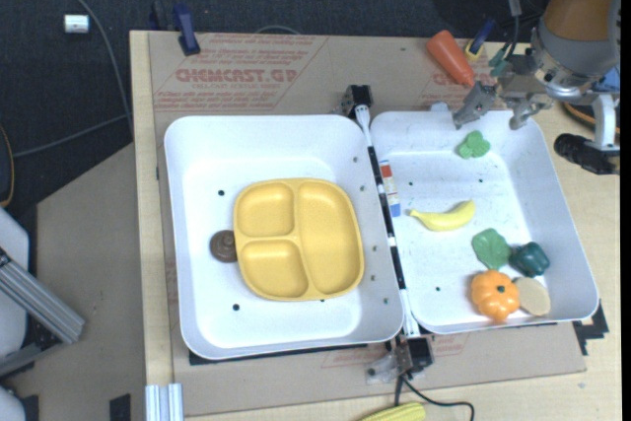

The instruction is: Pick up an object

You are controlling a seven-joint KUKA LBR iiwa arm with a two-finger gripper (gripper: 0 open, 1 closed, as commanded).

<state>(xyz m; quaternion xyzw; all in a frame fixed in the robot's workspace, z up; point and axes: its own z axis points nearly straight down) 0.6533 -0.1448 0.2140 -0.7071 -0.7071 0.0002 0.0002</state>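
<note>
A: How do the jaws stand?

B: The gripper (495, 106) hangs over the far rim of the right bin (562, 212) with its two fingers (471, 105) spread apart, one toward the left and one toward the right. Nothing sits between them.

A: What lies closest to it?

B: A small light green piece (473, 146), just below the gripper on the bin floor, apart from the fingers. An orange carrot-like thing (450, 58) lies outside the bin on the brown board (237, 74), up and left of the gripper.

A: And further into that bin?

B: A banana (443, 215) lies near the middle. Toward the near right corner there is a green leafy piece (490, 246), with a dark green piece (531, 258) just beside it on its right. Below them sits a small orange pumpkin (494, 295), with a tan flat piece (533, 296) touching its right side.

A: The other bin?

B: The left bin (197, 212) holds a yellow divided plate (297, 238) with three compartments, roughly in the centre. A brown round thing (224, 245) peeks out from the plate's left edge, partly hidden beneath it
</note>
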